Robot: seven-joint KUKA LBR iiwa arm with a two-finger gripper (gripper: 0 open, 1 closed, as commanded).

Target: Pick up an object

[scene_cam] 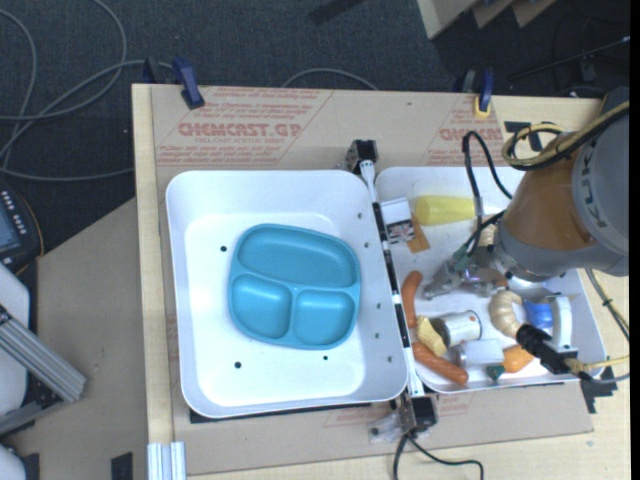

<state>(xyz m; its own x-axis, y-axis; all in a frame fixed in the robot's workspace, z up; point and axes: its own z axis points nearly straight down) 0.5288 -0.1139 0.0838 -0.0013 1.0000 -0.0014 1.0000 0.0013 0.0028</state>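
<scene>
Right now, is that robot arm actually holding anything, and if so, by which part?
It cannot be told. The end effector is down among the cluttered items in the right bin, and the arm's wrist hides any hold.

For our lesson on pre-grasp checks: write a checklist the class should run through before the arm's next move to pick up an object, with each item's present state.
1. Objects to pick lie in the right shallow white bin: ok.
2. Gripper is over that bin: ok.
3. Finger opening confirmed: cannot tell, too blurred.
4. An object between the fingers: cannot tell.
5. Targets lie apart: not ok; the orange sausage-shaped toy, the small silver can and the pieces around them crowd together.
6. The yellow oblong block near the bin's far wall has room around it: ok.
</scene>
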